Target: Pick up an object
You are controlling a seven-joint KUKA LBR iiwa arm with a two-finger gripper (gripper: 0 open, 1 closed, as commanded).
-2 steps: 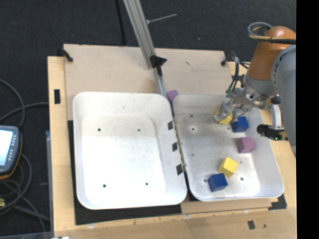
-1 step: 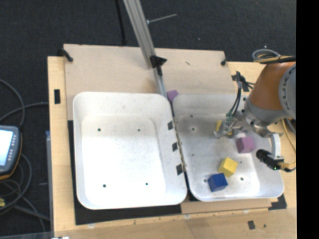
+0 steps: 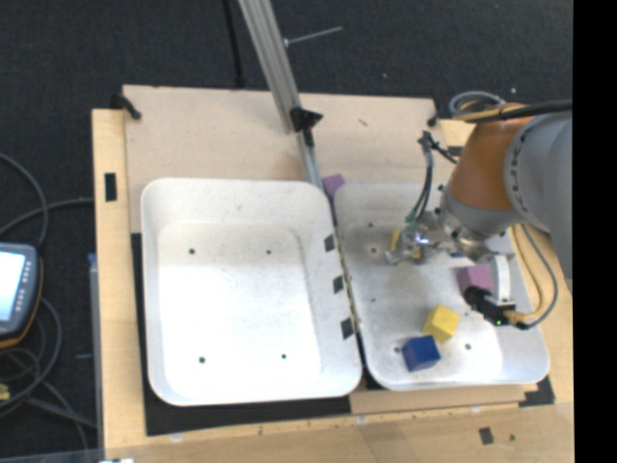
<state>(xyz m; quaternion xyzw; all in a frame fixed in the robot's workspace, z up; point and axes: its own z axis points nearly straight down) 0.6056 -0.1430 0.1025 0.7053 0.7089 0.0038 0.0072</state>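
Yellow block [image 3: 443, 322] — below and right of gripper [image 3: 409, 247], well apart.

Three small objects lie in the right bin [image 3: 386, 374]. A yellow block [image 3: 443, 322] sits toward five o'clock of the bin's middle, tilted. A blue cube [image 3: 420, 352] lies just beside it at its seven o'clock, corner close to corner. A pale purple piece [image 3: 475, 278] lies toward three o'clock, partly hidden.

No readable text, labels, brands or numbers anywhere; handheld screen [image 3: 13, 285] at left too blurred to read.
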